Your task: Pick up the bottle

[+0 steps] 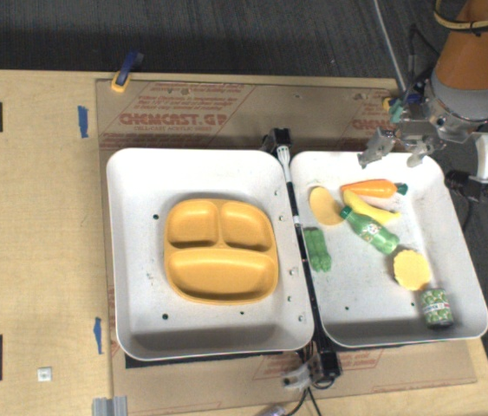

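The bottle (372,231) is green with a label and lies on its side in the middle of the right bin (460,258), slanting from upper left to lower right. Its upper end touches a yellow banana-like piece (367,208). My gripper (395,152) hovers over the bin's back rim, above and behind the bottle and apart from it. The gripper is open, its two fingers spread with nothing between them.
An orange carrot (368,188) lies just behind the banana piece. The right bin also holds a pale yellow disc (324,204), a green leafy piece (316,250), a yellow round piece (412,269) and a small can (435,307). A yellow divided plate (221,249) sits in the left bin (131,232).
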